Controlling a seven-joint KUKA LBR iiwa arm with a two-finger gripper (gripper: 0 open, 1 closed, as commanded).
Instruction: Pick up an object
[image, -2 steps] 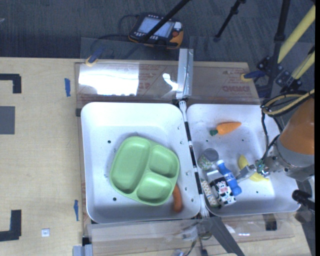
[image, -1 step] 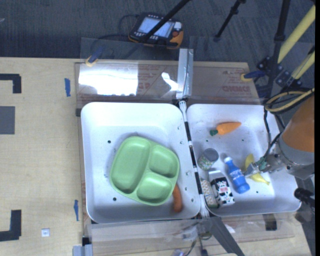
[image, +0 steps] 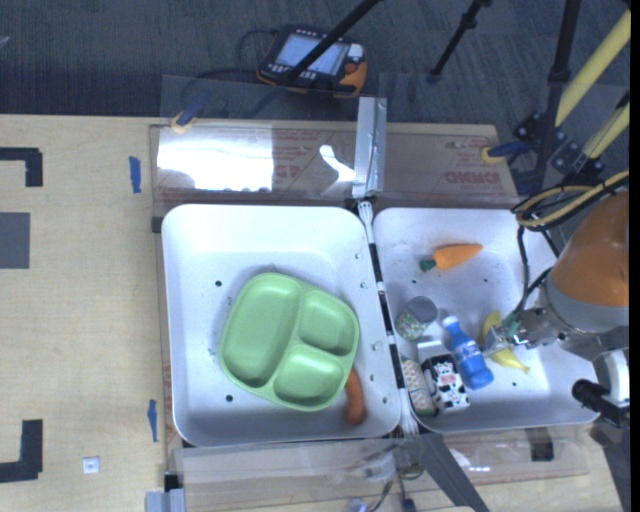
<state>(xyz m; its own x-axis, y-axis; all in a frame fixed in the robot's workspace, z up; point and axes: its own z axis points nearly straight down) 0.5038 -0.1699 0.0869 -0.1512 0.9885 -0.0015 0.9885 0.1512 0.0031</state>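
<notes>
Right bin (image: 560, 400) as landmark: pincer (image: 515, 332) low at its right side, over yellow banana-like toy (image: 503, 345) — finger state impossible to tell from here. Blue bottle (image: 468, 360) just left of it, near bin's middle. Toy looks light, smooth plastic, likely slippery — pinch across narrow midsection seems best.

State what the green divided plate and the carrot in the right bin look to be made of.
Green plate: likely moulded plastic, matte, one even colour with soft rounded dividers. Carrot: probably a plastic or rubber toy, with smooth uniform orange and a tidy green cap.
</notes>
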